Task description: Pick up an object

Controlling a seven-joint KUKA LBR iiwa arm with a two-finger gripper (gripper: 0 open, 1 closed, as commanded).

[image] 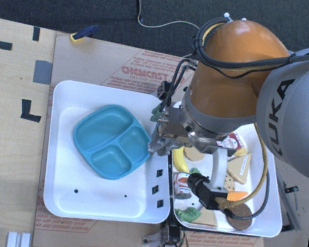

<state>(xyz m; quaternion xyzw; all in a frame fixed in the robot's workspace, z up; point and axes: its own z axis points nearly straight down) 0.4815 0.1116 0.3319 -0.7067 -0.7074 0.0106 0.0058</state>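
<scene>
One gripper (160, 141) sits low over the divide between the bins, finger state can't be told, wrist blocks it. Just left, touching or nearly, blue divided plate (111, 141) lies flat in left bin (52, 191). Right bin (267, 224) holds banana (180, 160), crackers (238, 169), brown cookie (240, 215), green leafy piece (189, 214).

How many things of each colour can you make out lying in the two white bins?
Blue: 1, the divided plate
Yellow: 1, the banana
Orange: 1, the carrot-like piece
Brown: 1, the round cookie
Green: 1, the leafy piece
Total: 5 clearly seen; the arm hides others.
</scene>
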